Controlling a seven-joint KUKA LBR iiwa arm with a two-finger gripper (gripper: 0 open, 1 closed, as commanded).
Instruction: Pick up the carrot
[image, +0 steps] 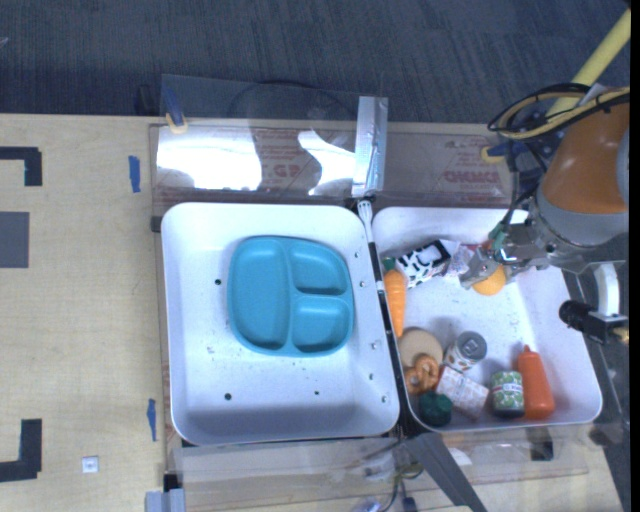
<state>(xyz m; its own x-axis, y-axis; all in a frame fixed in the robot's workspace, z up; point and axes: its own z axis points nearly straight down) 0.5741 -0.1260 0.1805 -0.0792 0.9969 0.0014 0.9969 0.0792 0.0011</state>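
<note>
Carrot (396, 302) untouched at 9 o'clock edge of right bin (575, 415). Tool (487, 265) near 12 o'clock, over yellow item (490, 283); grip state can't tell. Reach, grasp, lift all left.

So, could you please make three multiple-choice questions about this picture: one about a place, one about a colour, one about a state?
1. Where does the carrot lie?
A. on the blue plate
B. in the right bin, along its left wall
C. on the bench

2. What colour is the divided plate in the left bin?
A. blue
B. red
C. green

3. How does the orange bottle rest?
A. hanging from the gripper
B. on the plate
C. on the right bin's floor

Answers: 1 B, it lies against the dividing wall; 2 A, plainly blue; 3 C, near the lower right corner.
</note>
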